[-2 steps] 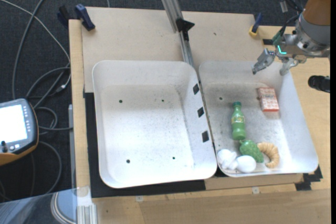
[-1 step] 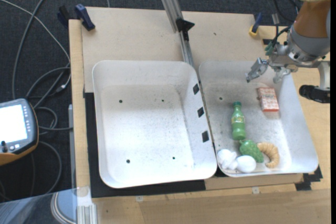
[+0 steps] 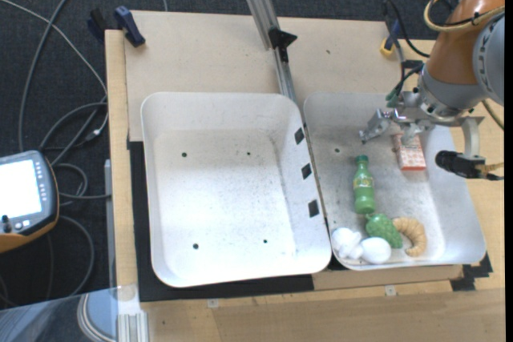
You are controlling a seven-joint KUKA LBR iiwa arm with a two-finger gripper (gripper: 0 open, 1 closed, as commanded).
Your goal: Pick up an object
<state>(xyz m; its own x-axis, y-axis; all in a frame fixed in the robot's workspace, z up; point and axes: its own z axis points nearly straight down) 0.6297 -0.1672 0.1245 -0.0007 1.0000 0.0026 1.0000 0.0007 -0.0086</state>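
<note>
Red-and-white carton (image 3: 410,154) as the likely target: lies flat toward the far right of the right bin (image 3: 337,132), apart from everything else in it, directly below the fingers (image 3: 399,122). Cannot tell from this slanted view whether those are released or clenched, nor whether they touch the carton or hang above it; certainly cannot call it held. Could easily go wrong at the closing: looks like a flat, smooth box lying on its broad face, so might slip out sideways or get pushed along the bin floor rather than lifted, most of all if approached off-centre or across its wider side. Might also skid toward the right wall and wedge there, out of reach of a clean pinch. Less risk from the neighbours: green bottle (image 3: 364,187) just left and nearer, lying down and probably free to roll if nudged; white lumps (image 3: 361,246), a green piece (image 3: 385,230) and a tan curled piece (image 3: 413,235) bunched at the near edge, well clear. Beyond these, the left bin (image 3: 216,196) and the pale surface (image 3: 200,52) play no part yet.
</note>
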